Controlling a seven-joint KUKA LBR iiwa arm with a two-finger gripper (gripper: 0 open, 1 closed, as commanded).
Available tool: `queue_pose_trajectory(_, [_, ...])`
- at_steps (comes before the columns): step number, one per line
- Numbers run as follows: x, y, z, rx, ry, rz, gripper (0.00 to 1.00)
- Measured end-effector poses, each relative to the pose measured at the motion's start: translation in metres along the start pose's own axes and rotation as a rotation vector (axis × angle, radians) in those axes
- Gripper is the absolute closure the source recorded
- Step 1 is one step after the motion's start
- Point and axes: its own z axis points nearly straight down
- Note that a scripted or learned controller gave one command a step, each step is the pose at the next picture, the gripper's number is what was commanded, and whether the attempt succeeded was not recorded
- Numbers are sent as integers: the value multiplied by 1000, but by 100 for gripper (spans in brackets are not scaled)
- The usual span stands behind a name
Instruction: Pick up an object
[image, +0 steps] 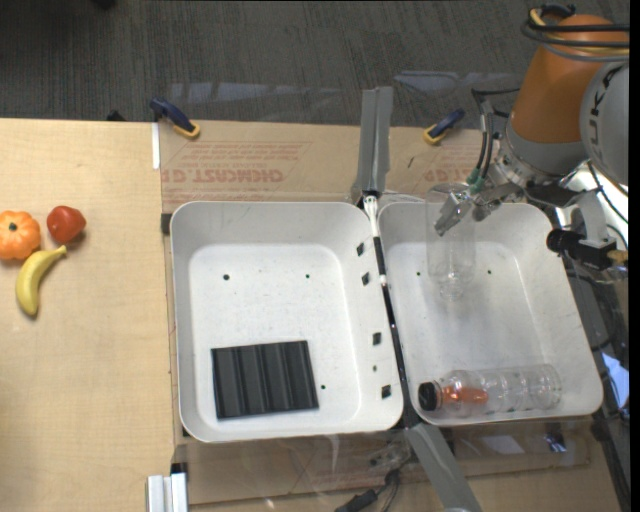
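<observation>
Grey arm (600, 110) with orange band, black cables, metallic end effector (462, 210).

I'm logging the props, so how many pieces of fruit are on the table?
3, all left of the bins: an orange, a red apple beside it, and a banana just below.

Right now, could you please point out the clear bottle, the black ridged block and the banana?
clear bottle (490, 392), camera view, middle of its body.
black ridged block (264, 378), camera view, centre of its top face.
banana (33, 280), camera view, middle of its curve.
</observation>
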Motion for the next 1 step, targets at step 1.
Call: queue_pose_trajectory(1, [50,32,1,1,0,178,100])
